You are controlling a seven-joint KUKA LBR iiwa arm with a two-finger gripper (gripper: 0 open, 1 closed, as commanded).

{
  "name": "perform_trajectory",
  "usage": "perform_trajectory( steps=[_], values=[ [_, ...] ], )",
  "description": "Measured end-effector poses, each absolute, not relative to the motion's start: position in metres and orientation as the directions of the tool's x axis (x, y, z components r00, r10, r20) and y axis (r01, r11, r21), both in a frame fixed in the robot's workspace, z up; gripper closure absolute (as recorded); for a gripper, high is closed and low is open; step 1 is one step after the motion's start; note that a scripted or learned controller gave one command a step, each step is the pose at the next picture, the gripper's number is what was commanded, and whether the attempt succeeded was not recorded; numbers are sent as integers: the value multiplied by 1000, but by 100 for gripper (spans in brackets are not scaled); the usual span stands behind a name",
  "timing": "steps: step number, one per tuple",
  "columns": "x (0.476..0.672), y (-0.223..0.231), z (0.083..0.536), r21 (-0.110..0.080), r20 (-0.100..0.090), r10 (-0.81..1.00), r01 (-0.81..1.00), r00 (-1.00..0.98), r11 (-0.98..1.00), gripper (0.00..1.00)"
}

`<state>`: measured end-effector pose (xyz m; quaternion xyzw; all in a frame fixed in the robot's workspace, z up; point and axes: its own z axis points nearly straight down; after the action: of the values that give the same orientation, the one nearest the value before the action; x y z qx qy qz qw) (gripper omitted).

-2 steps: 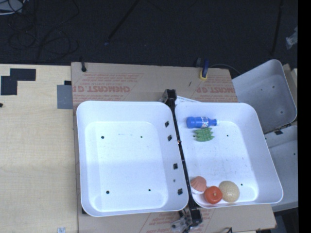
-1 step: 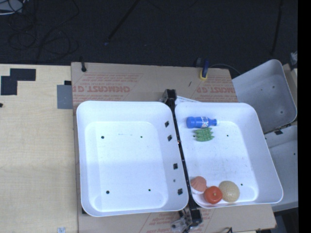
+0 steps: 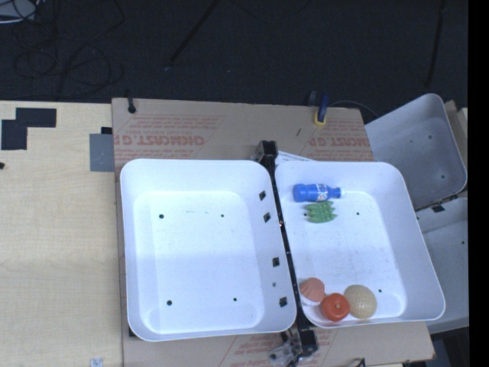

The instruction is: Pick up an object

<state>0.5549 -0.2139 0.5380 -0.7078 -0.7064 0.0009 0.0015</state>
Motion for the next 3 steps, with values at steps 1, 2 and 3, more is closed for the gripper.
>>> perform_trajectory(
  steps=[1,2,3],
  values=[
    [558,-212,547,-5,0,1000,1000,-4,4,100],
    [558,-212,547,-6,1,1000,1000,-4,4,0],
    [559,-211,557,-7,1,1000,1000,-8,8,100]
  ],
)
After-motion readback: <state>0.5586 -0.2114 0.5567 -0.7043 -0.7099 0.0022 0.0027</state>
